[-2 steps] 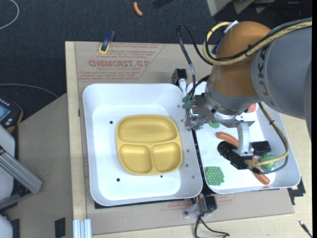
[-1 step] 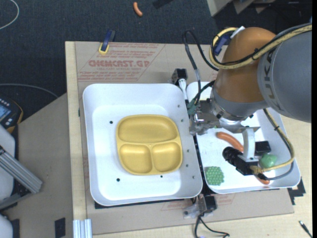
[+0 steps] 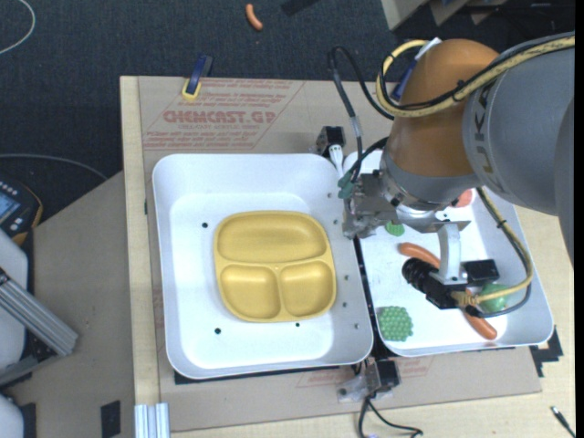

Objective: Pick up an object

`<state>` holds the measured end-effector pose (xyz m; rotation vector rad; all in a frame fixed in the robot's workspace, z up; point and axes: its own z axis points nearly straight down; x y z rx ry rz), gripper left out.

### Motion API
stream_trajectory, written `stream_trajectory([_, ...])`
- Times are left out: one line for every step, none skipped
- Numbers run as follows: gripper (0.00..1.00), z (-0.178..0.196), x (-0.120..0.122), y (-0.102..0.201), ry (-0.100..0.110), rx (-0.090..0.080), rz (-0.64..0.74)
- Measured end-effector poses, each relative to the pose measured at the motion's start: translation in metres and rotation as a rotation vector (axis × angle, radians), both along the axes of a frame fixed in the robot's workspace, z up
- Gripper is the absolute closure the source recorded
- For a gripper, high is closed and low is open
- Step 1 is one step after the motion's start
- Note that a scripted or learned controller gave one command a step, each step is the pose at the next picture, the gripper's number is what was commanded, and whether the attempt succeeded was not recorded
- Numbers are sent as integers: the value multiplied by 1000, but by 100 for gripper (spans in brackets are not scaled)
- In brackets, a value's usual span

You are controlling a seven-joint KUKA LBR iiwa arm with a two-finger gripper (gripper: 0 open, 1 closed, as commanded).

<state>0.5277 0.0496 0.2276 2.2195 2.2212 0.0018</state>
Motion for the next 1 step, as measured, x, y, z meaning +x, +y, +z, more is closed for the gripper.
stream_trajectory([100, 6, -7, 5, 2, 1, 1])
